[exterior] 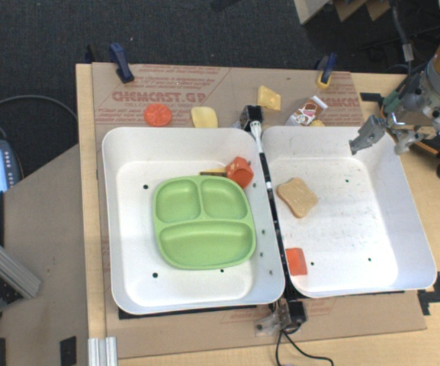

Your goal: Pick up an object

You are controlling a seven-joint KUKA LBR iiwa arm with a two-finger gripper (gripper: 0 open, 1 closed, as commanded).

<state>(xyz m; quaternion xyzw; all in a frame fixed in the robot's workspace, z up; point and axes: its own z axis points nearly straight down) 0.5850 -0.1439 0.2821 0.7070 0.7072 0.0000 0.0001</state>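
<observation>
Jaws (pixel 372 134) up-right of bread slice (pixel 297 197)

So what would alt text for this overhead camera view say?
A robot arm's claw hovers at the right bin's far edge, above a bread slice and an orange block. The left bin holds a green divided plate.
</observation>
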